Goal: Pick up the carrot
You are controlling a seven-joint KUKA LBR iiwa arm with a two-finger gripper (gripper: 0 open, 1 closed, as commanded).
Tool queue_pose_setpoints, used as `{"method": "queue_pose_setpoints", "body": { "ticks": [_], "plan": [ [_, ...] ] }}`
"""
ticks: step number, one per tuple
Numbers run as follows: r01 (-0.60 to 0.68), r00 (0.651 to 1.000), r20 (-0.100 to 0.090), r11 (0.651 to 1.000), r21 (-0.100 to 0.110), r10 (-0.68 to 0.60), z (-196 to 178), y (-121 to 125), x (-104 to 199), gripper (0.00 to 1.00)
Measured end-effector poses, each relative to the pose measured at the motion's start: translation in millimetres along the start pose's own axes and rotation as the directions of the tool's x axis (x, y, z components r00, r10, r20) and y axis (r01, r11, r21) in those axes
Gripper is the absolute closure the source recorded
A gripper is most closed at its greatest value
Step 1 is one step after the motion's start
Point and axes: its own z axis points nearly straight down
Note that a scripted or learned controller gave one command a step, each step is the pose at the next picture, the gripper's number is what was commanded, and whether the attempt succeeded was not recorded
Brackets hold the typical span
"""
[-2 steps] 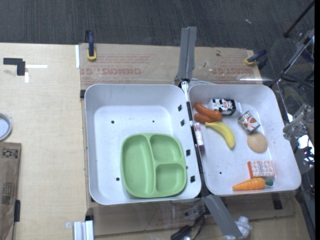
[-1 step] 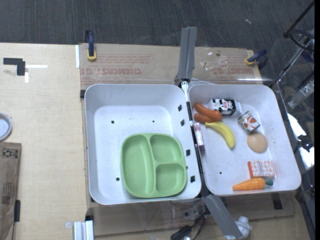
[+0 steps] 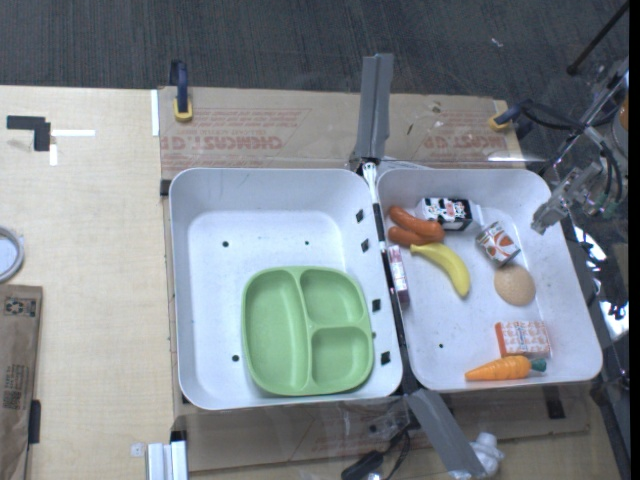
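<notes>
The carrot (image 3: 498, 369), orange with a small green tip, lies on its side near the front edge of the right bin (image 3: 565, 298). My gripper (image 3: 551, 214) hangs at the right bin's far right rim, well behind the carrot and apart from it. Cables and the arm's wrist crowd the view's right edge above it.
The right bin also holds two sausages (image 3: 414, 226), a banana (image 3: 446, 266), a black-and-white carton (image 3: 446, 211), a small tilted box (image 3: 497, 243), a beige round piece (image 3: 514, 286) and an orange-white packet (image 3: 523, 339) just behind the carrot. A green divided plate (image 3: 308, 330) lies in the left bin (image 3: 200, 268).
</notes>
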Motion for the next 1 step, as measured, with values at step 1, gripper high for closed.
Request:
{"method": "queue_pose_setpoints", "body": {
  "ticks": [1],
  "plan": [
    [-0.221, 0.975, 0.001, 0.975, 0.001, 0.221, -98.7, -43.5, 50.9, 1.00]
  ]
}}
